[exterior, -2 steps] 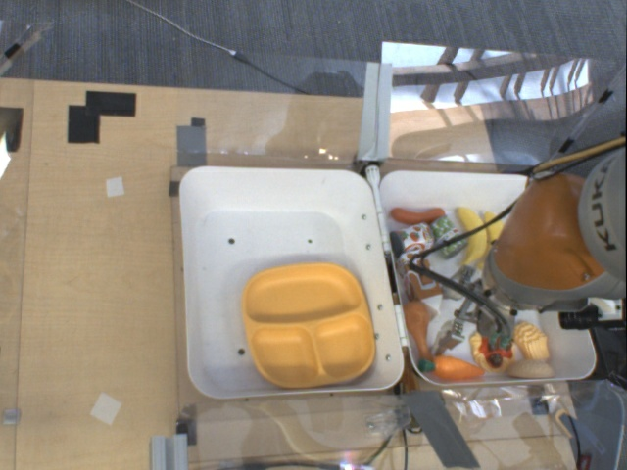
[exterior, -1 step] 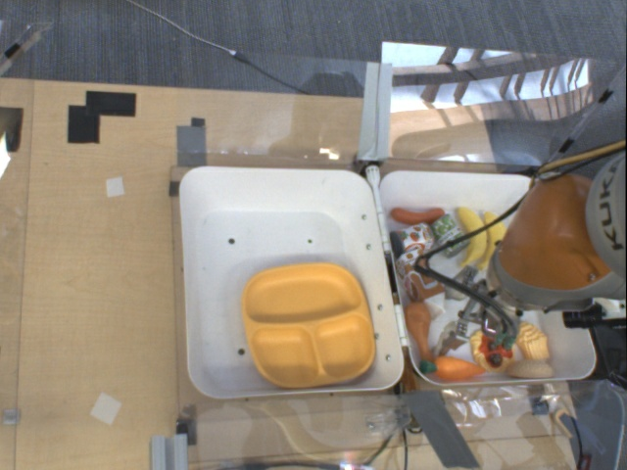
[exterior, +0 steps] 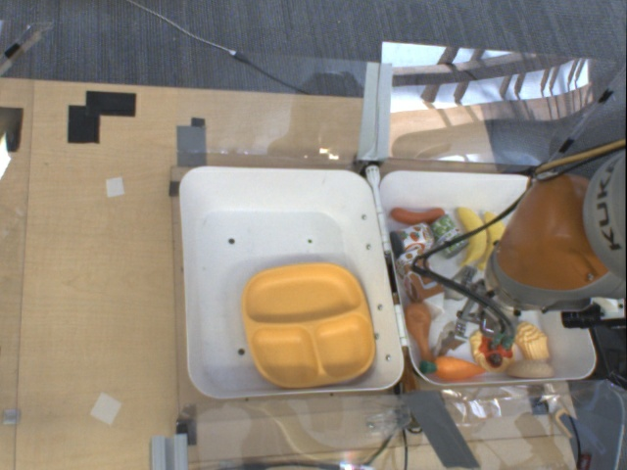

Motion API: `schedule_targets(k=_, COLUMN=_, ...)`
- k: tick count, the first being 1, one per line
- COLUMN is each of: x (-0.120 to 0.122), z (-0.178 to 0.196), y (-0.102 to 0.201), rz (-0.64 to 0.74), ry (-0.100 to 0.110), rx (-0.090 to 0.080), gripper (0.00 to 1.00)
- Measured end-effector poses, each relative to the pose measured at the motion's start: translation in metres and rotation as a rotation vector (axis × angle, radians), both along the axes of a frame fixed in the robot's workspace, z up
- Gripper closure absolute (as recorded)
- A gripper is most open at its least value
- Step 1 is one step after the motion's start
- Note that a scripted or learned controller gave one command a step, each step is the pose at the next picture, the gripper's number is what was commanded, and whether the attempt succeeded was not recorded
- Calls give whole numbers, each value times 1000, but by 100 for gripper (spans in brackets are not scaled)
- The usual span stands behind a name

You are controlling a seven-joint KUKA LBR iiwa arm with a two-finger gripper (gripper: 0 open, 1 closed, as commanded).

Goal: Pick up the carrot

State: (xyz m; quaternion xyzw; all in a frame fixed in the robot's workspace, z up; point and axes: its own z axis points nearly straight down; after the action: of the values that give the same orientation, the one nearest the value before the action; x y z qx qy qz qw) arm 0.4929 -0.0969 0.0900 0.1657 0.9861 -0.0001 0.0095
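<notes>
The carrot (exterior: 458, 368), orange with a small green end on its left, lies along the front wall of the right bin (exterior: 578, 365). My gripper (exterior: 458, 334) hangs low over that bin just above and behind the carrot, among the toy foods. The grey arm with its orange band (exterior: 549, 243) covers the right half of the bin. Nothing is visibly lifted off the bin floor.
The left bin (exterior: 211, 213) holds a yellow divided plate (exterior: 309, 323). In the right bin are a red sausage (exterior: 418, 215), a yellow banana (exterior: 477, 235), a brownish-orange piece (exterior: 420, 327) beside the carrot, and a pale yellow item (exterior: 531, 341). A black cable (exterior: 441, 258) crosses the bin.
</notes>
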Motion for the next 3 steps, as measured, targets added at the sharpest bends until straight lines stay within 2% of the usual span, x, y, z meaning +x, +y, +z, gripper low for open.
schedule_targets(k=1, x=1, z=0, y=3, rz=80, ry=-3, rx=-3, gripper=0)
schedule_targets(k=2, x=1, z=0, y=0, rz=99, ry=-2, rx=1, gripper=0)
schedule_targets(k=3, x=4, z=13, y=0, rz=104, ry=-9, rx=-1, gripper=100)
